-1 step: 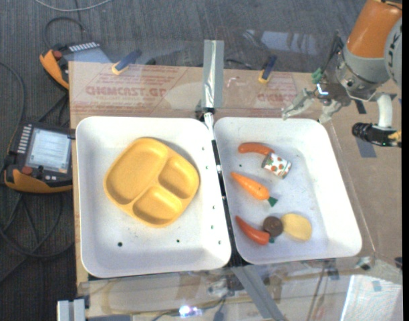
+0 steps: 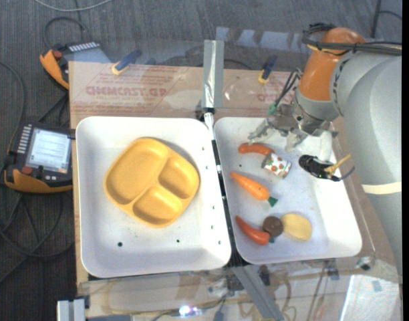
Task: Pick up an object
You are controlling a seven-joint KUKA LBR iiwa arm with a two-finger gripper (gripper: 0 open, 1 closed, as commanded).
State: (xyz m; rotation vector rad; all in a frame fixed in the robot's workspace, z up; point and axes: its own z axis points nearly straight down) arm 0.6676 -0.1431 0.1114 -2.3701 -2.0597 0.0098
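The two-finger gripper (image 2: 277, 136) hangs over the far end of the right shallow white plastic bin (image 2: 348, 236), its jaws spread apart with nothing between them. Just on the near side of the jaws, and closest to them, lies a small orange-red tapered toy vegetable (image 2: 256, 149), lengthwise across the bin. A little nearer the camera than that, almost straight below the jaws in the picture, sits a small white block with red and green spots (image 2: 277, 166), apart from the jaws. Farther toward the camera and slightly to the view's left of the jaws lies an orange toy carrot with a green tip (image 2: 250, 186), set at a slant. Well away from the jaws, at the near end of the same bin, three things cluster: a red-orange tapered toy pepper (image 2: 252, 231), a dark brown round piece (image 2: 273, 226) touching it, and a pale yellow rounded lump (image 2: 297, 227) just beside that. Far off to the view's left of the jaws, in the left white bin (image 2: 91, 246), rests a yellow plastic tray with three compartments (image 2: 152, 180).
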